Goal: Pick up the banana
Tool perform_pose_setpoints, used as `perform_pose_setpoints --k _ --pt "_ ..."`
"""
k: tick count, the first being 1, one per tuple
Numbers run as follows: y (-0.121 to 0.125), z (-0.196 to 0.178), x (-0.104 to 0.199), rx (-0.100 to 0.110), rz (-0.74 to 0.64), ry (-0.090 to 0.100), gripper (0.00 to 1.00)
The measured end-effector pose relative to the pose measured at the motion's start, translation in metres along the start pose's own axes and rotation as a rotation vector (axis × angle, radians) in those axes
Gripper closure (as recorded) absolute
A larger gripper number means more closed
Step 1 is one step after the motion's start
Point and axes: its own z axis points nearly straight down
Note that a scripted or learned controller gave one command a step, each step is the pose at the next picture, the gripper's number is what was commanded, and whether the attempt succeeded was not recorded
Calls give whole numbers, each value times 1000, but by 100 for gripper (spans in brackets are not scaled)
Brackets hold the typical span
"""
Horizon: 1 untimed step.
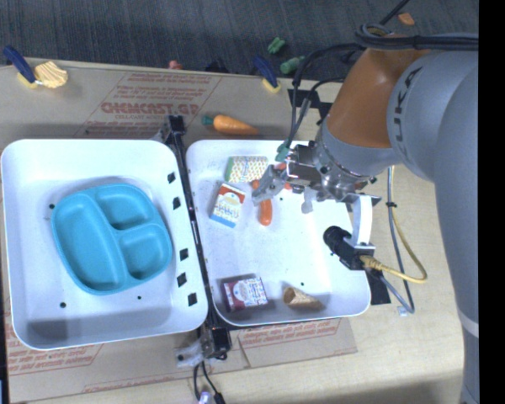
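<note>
At the right bin's [347,308] near edge lie a dark red box [244,293] and a tan wedge [301,297]. Farther in, the gripper [271,188] hangs low over a small orange-red piece [265,214] beside a carton [227,204]; I cannot tell whether it is open or closed. I cannot tell which item is the banana, so the pick looks not yet done.
</note>
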Motion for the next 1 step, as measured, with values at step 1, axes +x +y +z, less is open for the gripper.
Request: perform_pose_setpoints --k 1 --pt "-44 69 46 5 -145 0 0"
